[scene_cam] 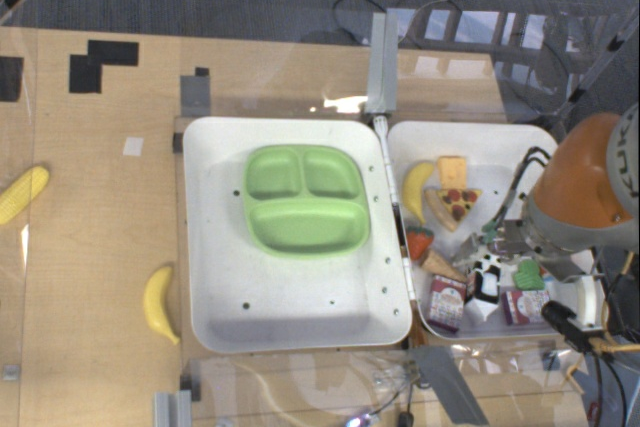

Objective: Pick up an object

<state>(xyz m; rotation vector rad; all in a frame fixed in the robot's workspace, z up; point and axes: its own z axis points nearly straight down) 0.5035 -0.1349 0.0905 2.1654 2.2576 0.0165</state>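
Observation:
The right bin (pixel 520 137) holds several toy foods. A yellow banana (pixel 415 187) lies by its left wall, with an orange cheese block (pixel 453 171) and a pizza slice (pixel 452 206) beside it. Lower down are a red strawberry (pixel 420 242), a tan wedge (pixel 440 265), a maroon packet (pixel 447 303), a green piece (pixel 527 275) and a small maroon box (pixel 520 307). My gripper (pixel 487 277) is low in this bin, among the items in its lower half, between the tan wedge and the green piece. The orange wrist band (pixel 585 185) rises above it.
The left bin (pixel 210 245) carries a green divided plate (pixel 305 198). Outside the bins, two yellow bananas (pixel 160 303) (pixel 22 193) lie on the wooden bench at the left. A metal post (pixel 380 65) stands between the bins at the back. Cables trail at the right.

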